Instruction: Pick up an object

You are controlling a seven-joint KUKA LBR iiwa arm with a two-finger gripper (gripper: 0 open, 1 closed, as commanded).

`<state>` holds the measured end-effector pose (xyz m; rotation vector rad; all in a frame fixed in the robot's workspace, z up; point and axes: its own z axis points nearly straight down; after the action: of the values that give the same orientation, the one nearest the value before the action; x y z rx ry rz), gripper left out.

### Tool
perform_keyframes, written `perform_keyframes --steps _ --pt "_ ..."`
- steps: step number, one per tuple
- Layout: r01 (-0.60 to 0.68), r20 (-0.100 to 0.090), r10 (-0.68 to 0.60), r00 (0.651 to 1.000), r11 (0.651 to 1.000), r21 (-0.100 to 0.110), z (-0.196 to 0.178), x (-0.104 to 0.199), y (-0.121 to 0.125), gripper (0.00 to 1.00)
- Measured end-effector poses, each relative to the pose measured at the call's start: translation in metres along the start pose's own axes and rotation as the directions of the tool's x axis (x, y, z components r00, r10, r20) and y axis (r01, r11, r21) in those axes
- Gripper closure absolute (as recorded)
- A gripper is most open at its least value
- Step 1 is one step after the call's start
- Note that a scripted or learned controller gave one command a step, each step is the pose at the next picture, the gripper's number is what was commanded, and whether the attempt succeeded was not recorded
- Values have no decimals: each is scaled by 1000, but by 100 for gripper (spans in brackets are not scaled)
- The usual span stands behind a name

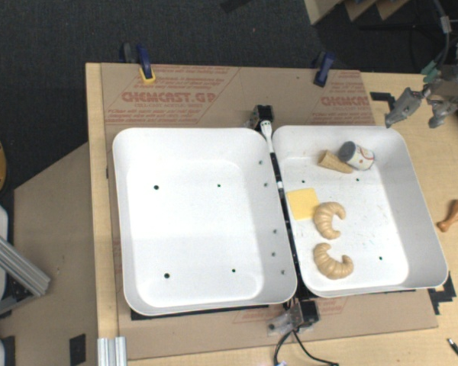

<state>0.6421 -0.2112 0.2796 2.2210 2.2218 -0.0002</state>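
white right bin point(412, 204) holds two croissants point(329, 219), a yellow square point(302, 203), a wedge point(335, 161). gripper point(416, 107) sits far right, can't tell its jaws' state. i'd target the near croissant point(333, 262), it's apart.

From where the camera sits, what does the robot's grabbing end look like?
At the upper right edge, beyond the right bin, the gripper shows as small grey metal parts with two thin prongs pointing down. A dark cable curves above it, and a small teal piece sits beside it. It is too small to make out markings.

Glossy plastic bins point(191, 147) (matt brown board point(237, 90) beneath)
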Motion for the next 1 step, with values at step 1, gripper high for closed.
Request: perform_keyframes --steps 1 --pt "9 1 -9 1000 1000 -12 -98 101 4 0"
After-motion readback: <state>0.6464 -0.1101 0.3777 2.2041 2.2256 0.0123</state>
